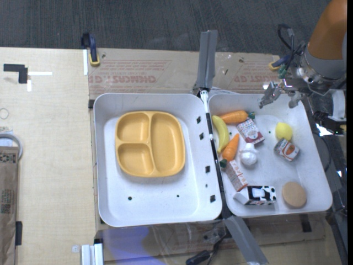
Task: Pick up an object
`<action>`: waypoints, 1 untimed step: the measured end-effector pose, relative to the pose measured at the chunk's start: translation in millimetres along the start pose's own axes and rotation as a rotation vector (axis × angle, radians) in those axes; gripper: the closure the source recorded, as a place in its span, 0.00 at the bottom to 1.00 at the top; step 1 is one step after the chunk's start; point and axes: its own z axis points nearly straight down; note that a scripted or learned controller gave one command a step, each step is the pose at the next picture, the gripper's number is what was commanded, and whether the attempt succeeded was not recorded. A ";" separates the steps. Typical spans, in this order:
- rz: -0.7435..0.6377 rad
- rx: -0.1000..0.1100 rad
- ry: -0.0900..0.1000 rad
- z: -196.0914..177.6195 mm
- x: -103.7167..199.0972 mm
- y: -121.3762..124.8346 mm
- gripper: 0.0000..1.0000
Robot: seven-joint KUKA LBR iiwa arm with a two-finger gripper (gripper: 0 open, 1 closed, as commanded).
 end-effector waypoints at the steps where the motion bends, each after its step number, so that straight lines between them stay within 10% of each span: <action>1: -0.024 -0.007 0.000 113.5 55.3 -41.3 0.00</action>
